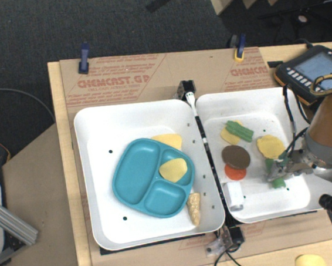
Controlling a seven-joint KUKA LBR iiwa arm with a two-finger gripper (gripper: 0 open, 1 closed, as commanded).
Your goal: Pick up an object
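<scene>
Where the end effector (278, 174) meets a small green object (277, 181), its grasp state seems indiscernible.

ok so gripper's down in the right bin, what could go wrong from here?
1. The gripper sits at a small green piece near the bin wall; such a small target could slip out on closure.
2. The yellow disc lies close beside it and may get nudged or pinched along.
3. The brown disc overlaps the red one, so bumping that stack could shift both.
</scene>
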